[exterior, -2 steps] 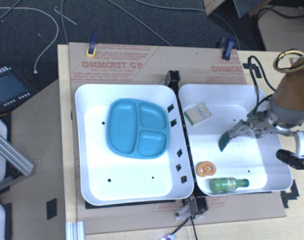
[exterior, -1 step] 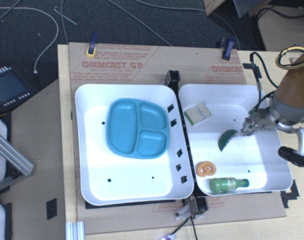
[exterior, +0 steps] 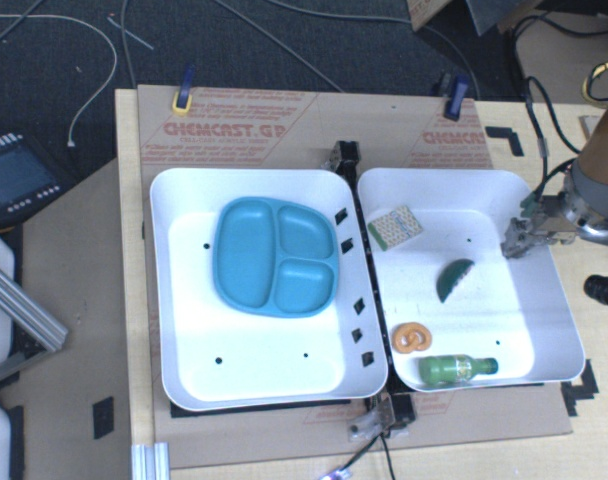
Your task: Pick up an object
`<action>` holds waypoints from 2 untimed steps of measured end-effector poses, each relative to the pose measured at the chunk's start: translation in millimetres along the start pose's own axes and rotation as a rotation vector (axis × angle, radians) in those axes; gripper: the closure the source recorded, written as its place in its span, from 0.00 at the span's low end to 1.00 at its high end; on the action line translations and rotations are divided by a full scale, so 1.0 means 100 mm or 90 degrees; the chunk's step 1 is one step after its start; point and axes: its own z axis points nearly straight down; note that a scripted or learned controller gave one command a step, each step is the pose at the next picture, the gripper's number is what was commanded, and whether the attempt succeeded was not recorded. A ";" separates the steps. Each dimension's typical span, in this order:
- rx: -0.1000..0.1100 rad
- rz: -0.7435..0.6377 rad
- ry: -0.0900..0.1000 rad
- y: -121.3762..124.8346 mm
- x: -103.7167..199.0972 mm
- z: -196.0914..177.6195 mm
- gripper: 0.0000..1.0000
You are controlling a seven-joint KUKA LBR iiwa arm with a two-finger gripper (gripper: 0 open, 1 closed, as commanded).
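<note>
The right bin [exterior: 544,298] holds a dark green wedge-shaped piece [exterior: 452,278] near its middle, a green-and-white patterned square pad [exterior: 395,227] at its far left, an orange pretzel-shaped ring [exterior: 412,338] and a green bottle [exterior: 456,369] lying on its side along the near wall. My gripper [exterior: 524,236] hangs at the bin's right wall, to the right of the green wedge and apart from it. Nothing shows between its fingers.
The left bin [exterior: 184,298] bears a blue three-part tray [exterior: 276,256]. Black clips line the divider between the bins [exterior: 356,268]. Blue clamps [exterior: 184,96] hold the bench's far edge, and cables run over the dark floor beyond.
</note>
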 end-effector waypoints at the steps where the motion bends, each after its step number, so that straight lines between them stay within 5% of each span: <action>1: -0.001 0.000 -0.001 -0.01 -0.09 -0.61 1.00; 2: 0.001 0.000 0.000 0.00 -0.09 -0.87 1.00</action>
